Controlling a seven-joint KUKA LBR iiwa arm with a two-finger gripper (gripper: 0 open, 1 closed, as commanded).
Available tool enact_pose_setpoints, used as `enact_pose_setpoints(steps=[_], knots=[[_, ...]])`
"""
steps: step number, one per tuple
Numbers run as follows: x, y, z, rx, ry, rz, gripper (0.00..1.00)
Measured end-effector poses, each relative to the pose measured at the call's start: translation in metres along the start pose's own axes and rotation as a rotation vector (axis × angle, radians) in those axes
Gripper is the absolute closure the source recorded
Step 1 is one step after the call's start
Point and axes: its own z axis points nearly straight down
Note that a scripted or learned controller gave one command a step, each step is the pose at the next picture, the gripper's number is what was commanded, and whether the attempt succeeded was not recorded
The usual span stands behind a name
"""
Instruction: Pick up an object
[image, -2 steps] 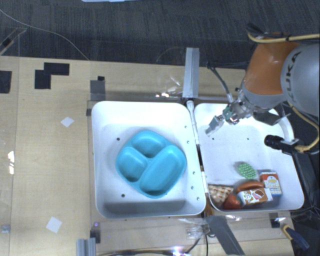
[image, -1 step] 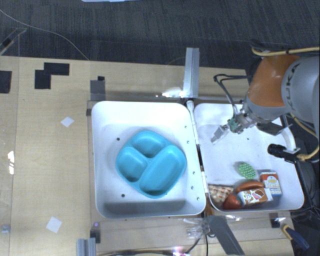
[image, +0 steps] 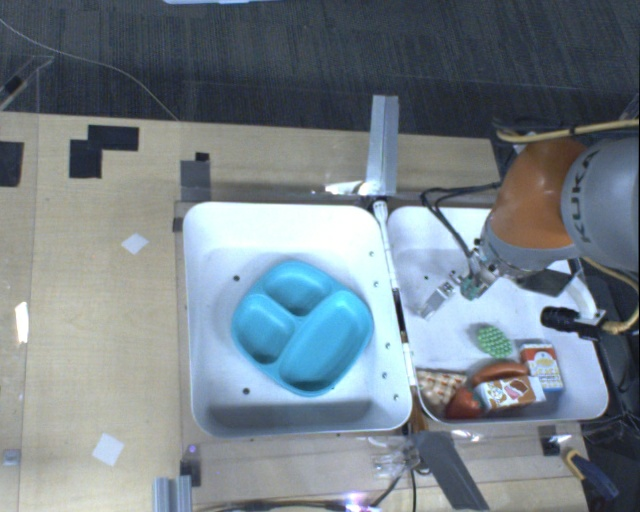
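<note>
Poised over the right bin's (image: 590, 400) middle, hand (image: 440, 297) of unclear grip, nothing visibly held; green object (image: 492, 340) just toward the counter's front-right corner.

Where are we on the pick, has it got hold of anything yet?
Done: nothing looks picked. The gripper hangs over the bare upper part of the right bin with no object seen between its fingers. In hand: positioning only. Left: the grasp itself. The green ball, small carton and other food items lie clustered in that bin's near corner. The blue divided tray sits in the left bin.
</note>
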Motion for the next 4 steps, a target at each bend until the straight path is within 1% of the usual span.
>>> enact_pose_setpoints(steps=[1, 2, 3, 4], knots=[[0.020, -0.089, -0.022, 0.004, 0.004, -0.067, 0.00], [0.021, -0.074, -0.002, 0.002, -0.001, 0.130, 0.00], [0.021, -0.074, -0.002, 0.002, -0.001, 0.130, 0.00], [-0.055, -0.100, -0.093, 0.005, 0.000, 0.177, 0.00]])
